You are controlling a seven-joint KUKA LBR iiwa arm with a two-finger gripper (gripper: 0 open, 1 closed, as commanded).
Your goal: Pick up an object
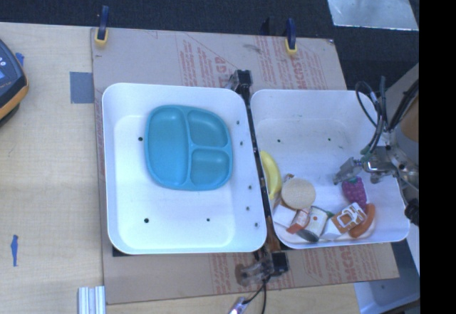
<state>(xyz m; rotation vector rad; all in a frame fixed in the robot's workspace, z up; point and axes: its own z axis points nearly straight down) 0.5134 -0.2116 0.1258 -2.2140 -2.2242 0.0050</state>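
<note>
The tool (356,171) hangs low over the right bin (306,110), its metal fingers spread apart and angled down and leftward, with the purple object (355,190) directly beneath and apparently just touching the lower tips; nothing sits between the fingers, so it is open and holding nothing. That purple object, which looks like a small toy eggplant or grape cluster, is the likeliest pick: it seems light, stiff and smooth, probably moulded plastic, so it may squirt out of a pinch unless the fingers close across its narrower width near the middle. Just below the purple object lies an orange piece (362,223) with a small white-and-orange carton (347,217) on top of it, both pressed toward the bin's near wall, where a grasp would be cramped. To the left of the purple object sits a round tan disc (298,193), flat and likely hard to get under, then a second small carton (308,221) and a yellow banana (270,174) lying along the bin's left wall. The arm enters from the right edge, only its wrist and a loop of dark cables (370,110) visible above the tool, the wrist tilted so the fingers point down into the bin's right half. Farther left of the purple object, across the divide, the left bin (121,184) holds a blue divided plate (189,147); both bins rest on the worktop (43,184).
</note>
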